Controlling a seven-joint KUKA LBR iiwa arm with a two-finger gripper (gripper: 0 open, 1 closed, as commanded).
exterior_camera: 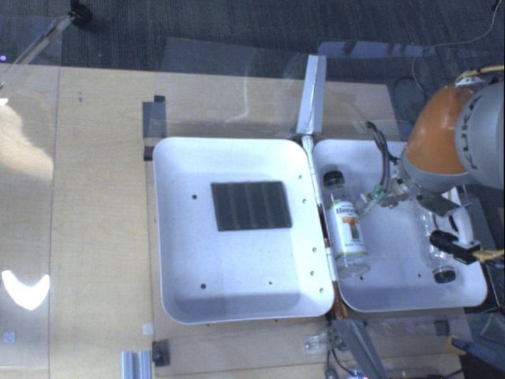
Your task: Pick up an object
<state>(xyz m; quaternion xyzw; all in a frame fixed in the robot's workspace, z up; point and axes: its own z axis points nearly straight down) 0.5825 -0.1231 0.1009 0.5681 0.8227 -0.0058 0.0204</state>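
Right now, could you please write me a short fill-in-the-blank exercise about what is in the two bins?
1. The clear bottle with the black cap lies in the ____ bin.
2. The dark ridged pad lies in the ____ bin.
3. The bottle lies along its bin's ____ wall.
4. The band on the arm is ____.

Missing words: right; left; left; orange

Two shallow white plastic bins sit side by side on the pale wooden table (pixel 87 235). The left bin (pixel 181 283) holds a dark ribbed rectangular mat (pixel 251 205) near its middle. The right bin (pixel 465 290) holds a clear plastic bottle with a black cap (pixel 344 224) lying along its left wall, and a second clear bottle (pixel 439 251) near its right side.
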